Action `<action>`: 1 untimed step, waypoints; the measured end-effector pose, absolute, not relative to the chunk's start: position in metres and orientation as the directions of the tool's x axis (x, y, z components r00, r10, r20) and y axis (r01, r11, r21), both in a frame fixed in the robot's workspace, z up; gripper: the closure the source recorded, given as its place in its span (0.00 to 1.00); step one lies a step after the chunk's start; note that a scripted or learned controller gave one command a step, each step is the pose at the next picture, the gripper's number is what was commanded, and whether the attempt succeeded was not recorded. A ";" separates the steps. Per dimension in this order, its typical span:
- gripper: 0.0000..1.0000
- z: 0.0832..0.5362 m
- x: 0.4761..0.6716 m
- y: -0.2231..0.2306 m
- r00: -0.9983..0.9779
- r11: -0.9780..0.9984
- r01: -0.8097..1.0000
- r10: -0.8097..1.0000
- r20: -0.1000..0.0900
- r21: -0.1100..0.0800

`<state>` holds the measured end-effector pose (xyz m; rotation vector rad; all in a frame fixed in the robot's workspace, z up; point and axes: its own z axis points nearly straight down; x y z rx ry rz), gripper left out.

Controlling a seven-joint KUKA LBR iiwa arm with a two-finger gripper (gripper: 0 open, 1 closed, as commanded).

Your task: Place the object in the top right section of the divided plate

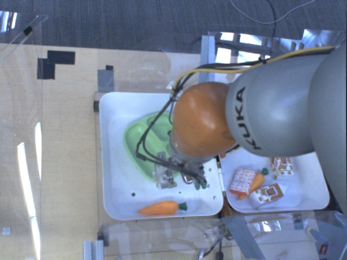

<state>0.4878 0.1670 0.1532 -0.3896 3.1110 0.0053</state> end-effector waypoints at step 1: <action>1.00 0.227 0.515 0.052 -0.913 0.913 -0.408 -0.408 -0.011 -0.003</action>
